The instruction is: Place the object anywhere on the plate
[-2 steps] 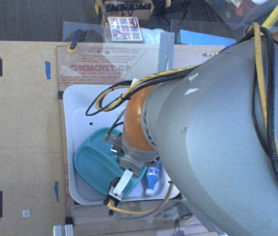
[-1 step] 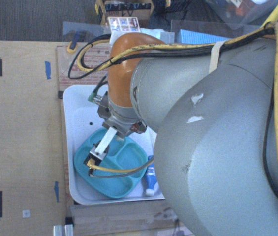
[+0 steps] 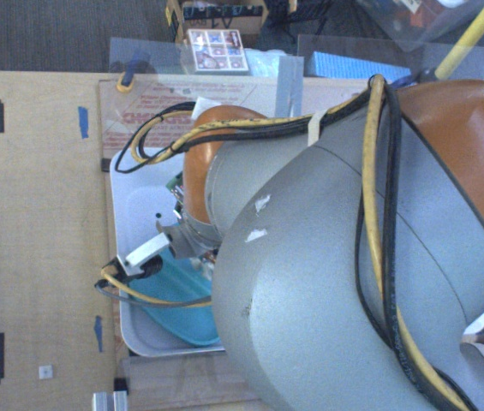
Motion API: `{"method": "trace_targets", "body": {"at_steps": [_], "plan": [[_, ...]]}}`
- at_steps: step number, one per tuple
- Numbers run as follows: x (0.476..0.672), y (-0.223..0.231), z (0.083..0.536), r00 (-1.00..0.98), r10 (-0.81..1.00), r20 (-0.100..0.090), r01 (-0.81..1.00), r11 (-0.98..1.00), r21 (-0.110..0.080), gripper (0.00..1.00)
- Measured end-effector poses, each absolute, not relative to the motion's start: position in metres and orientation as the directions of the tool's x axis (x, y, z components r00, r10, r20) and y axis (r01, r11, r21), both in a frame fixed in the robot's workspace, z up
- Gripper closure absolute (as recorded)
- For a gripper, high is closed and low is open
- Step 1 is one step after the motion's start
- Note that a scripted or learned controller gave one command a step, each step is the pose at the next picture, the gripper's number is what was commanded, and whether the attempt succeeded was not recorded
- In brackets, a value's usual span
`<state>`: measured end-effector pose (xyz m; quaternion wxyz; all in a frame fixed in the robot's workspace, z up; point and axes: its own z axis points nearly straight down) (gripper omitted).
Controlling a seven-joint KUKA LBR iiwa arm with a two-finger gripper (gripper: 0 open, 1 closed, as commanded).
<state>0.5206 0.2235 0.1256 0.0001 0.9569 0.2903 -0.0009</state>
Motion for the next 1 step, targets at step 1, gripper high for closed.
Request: {"method": "trace_targets", "body": {"at_steps": [1], "plan": [[0.5159, 0.1974, 0.2047, 0.639, 0.769, -0.005, 0.769, -0.639, -0.001, 1.00]]}}
